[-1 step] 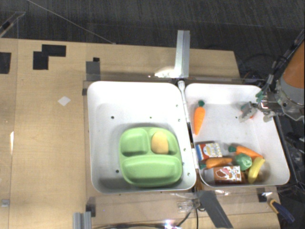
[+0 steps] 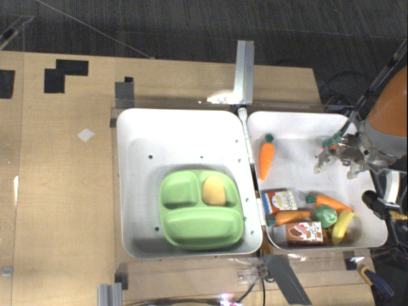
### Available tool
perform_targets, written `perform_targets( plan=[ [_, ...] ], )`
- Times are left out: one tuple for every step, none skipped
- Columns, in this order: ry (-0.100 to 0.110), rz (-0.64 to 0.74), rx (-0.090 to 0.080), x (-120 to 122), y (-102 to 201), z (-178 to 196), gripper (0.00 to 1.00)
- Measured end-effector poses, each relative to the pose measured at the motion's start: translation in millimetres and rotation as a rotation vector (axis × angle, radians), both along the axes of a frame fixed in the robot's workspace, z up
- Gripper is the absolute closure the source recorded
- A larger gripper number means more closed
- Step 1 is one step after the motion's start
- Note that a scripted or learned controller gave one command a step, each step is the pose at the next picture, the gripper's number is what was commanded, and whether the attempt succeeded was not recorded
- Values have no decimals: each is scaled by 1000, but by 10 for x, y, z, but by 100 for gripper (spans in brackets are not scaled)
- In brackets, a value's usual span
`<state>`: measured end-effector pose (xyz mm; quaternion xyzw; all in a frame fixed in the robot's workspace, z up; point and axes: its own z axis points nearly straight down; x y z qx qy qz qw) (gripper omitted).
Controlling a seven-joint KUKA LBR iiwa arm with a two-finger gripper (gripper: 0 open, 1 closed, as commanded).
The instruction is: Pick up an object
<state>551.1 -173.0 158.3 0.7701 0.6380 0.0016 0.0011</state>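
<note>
We judge the lone carrot (image 2: 266,159) light, rigid, smooth — best taken across its thick middle. The gripper (image 2: 331,155) hovers nearby; whether its claw is apart or together, we cannot tell.

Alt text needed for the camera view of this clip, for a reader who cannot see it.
A grey robot arm with an orange band reaches from the right over the right shallow white bin, which holds an orange toy carrot and a heap of toy food and small cartons. The left white bin holds a green divided plastic tray carrying a yellow round toy.
</note>
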Motion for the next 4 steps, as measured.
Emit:
perform_targets(
  plan=[
    [1,-5,-1,-442,-273,250,0],
    [1,-217,0,371,-29,-299,0],
    [-2,-129,-1,889,-72,-285,0],
    [1,-71,0,-16,-93,-421,0]
  ],
)
